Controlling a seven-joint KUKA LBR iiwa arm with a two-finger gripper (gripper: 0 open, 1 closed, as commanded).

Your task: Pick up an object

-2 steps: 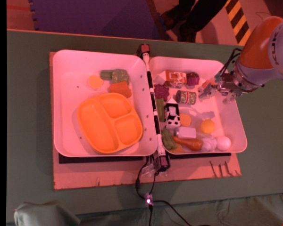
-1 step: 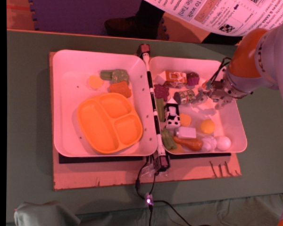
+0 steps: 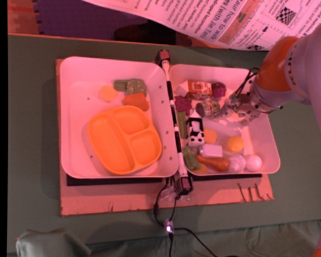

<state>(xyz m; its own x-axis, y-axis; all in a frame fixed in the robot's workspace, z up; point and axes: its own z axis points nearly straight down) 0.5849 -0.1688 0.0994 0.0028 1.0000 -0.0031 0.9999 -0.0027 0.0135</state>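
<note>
The grey metal hand (image 3: pixel 231 109) hovers low at three o'clock of the small brown-labelled tin can (image 3: pixel 207 109) in the right white bin (image 3: pixel 267 143); grip state unclear, nothing lifted yet.

Light: warm pinkish-red cast over everything.
Desk (image 3: pixel 37 116): dull green surface, spanning the view.
Board (image 3: pixel 117 199): flat brown cardboard sheet lying on the desk under the bins.
Cable (image 3: pixel 174 234): dark cord running off the board's near edge, with a small lit point on it.
Newspaper (image 3: pixel 214 9): printed sheet hanging in at the top.
Cloth (image 3: pixel 48 245): crumpled green fabric, bottom left corner.
Floor (image 3: pixel 48 9): purple foam mat beyond the desk.
</note>
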